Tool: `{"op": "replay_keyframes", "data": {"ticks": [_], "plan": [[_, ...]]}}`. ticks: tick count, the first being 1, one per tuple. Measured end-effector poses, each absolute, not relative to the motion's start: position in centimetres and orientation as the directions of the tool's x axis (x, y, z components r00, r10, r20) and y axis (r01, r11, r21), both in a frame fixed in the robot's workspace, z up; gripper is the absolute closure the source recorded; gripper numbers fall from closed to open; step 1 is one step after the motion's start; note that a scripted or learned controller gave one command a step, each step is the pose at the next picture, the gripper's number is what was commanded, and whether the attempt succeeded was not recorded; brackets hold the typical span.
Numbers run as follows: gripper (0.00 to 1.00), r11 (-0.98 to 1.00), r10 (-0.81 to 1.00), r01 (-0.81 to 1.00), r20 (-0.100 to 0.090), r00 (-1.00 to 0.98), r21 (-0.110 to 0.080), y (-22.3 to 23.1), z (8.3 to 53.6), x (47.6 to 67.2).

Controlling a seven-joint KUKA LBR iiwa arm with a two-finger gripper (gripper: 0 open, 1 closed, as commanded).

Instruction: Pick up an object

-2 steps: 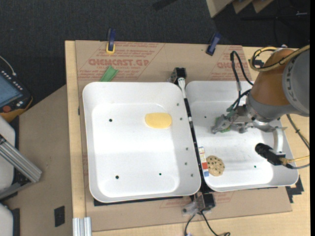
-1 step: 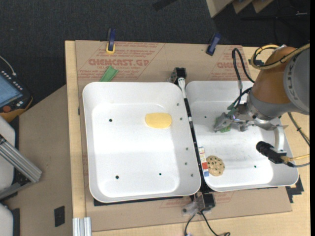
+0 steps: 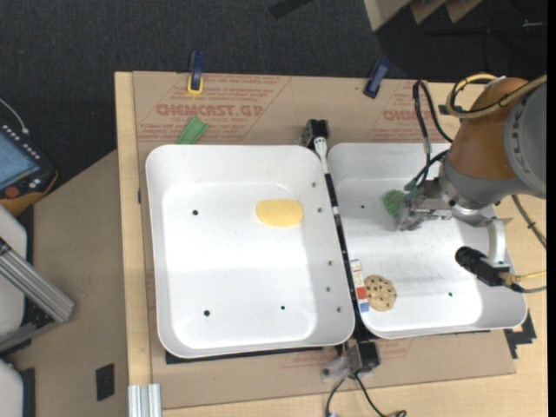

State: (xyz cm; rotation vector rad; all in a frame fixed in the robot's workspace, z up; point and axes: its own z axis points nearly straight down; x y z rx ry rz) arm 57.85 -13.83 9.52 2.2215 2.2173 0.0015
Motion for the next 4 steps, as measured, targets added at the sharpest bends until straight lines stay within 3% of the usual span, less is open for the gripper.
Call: {"op": "replay_keyframes", "data": {"ticks": [2, 3, 4], "plan": [[1.00, -0.004, 1.000, 1.000, -0.003, 0.004, 0.008, -13.8, 11.5, 57.9], [1.00, -0.006, 1.000, 1.000, -0.011, 0.006, 0.019, -20.4, 29.1, 53.1], [1.00, -0.005, 1.000, 1.000, 0.001, 0.005, -0.005, -22.6, 26.0, 47.6]]}}
